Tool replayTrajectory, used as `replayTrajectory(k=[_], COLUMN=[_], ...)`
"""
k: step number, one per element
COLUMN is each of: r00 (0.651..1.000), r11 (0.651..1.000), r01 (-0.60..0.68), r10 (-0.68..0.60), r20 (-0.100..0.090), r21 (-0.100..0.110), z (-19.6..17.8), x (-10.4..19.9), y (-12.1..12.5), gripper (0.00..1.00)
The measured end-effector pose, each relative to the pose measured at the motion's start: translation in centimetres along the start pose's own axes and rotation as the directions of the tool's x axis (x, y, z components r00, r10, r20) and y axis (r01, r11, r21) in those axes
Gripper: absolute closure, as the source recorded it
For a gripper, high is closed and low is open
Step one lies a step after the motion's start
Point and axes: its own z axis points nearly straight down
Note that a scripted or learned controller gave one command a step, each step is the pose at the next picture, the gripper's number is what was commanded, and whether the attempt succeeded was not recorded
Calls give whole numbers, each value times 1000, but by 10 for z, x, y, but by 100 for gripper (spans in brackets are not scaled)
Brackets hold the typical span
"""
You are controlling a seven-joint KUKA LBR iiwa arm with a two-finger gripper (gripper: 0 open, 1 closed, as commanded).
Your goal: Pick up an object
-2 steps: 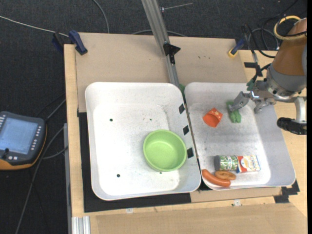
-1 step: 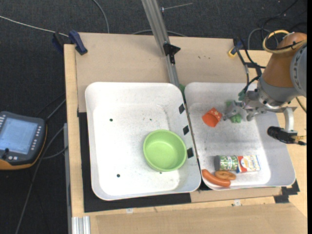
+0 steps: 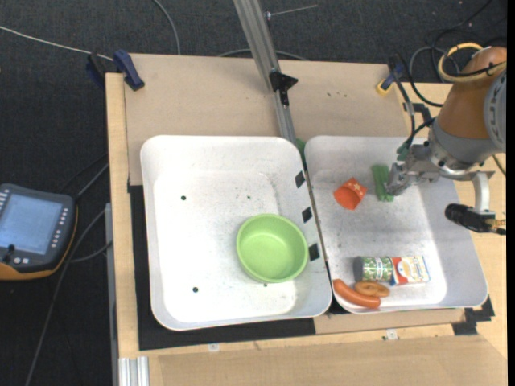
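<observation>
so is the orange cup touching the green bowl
Apart. The camera view shows the orange cup in the right bin and the green bowl in the left bin, bin walls between them.

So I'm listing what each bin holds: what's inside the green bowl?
The green bowl in the left bin shows only its bare green inside; nothing lies in it, and nothing covers it.

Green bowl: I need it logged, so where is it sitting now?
The green bowl sits in the left bin, toward its lower right corner, close to the divide from the right bin.
</observation>
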Motion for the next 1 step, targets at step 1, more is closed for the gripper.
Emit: replayTrajectory(k=[1], r00=[1000], r11=[1000], r01=[0], r10=[0], r20=[1], r21=[-2], z=[-43], x=[3], y=[0], gripper=[100])
